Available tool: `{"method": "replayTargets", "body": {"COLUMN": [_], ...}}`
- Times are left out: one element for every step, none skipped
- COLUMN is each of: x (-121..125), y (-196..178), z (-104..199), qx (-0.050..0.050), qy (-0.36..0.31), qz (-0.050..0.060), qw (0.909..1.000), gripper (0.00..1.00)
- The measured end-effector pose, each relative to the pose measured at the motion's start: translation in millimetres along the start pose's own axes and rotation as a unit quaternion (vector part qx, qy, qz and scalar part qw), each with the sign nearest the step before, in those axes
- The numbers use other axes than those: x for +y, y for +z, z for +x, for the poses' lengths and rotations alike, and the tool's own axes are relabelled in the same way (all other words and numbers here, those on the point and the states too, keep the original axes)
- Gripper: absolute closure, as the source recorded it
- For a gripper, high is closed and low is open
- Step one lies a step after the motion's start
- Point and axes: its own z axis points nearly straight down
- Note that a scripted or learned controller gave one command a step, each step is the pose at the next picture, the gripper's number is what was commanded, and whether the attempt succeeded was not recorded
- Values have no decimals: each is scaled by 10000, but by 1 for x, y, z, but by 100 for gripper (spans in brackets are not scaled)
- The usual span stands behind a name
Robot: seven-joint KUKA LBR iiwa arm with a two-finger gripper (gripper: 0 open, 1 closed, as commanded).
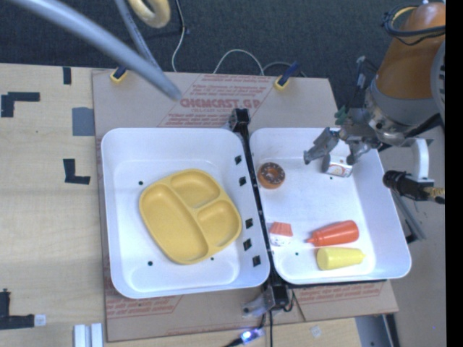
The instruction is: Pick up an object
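1. In the right bin, upper right area: gripper sits low over the bin floor, arm coming in from the right.
2. Fingers are spread apart, nothing between them. One finger points down-left; the other sits by a small white box.
3. The small white box lies just below the gripper, touching or nearly touching the near finger; contact can't be confirmed.
4. Chocolate donut is near the divider, left of the gripper, apart from it.
5. Lower part of the right bin: small orange-and-white piece, orange carrot-like item, yellow item just below it.
6. Left bin holds a yellow sectioned plate, lying flat.
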Motion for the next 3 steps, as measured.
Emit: {"method": "replayTargets", "body": {"x": [2,4,0], "y": [-7,43,88], "z": [0,-9,-7], "qx": [-7,-8,-5], "qy": [-15,-9,-13], "qz": [-64,-44,-42], "qw": [10000,10000,10000], "gripper": [0,0,0]}}
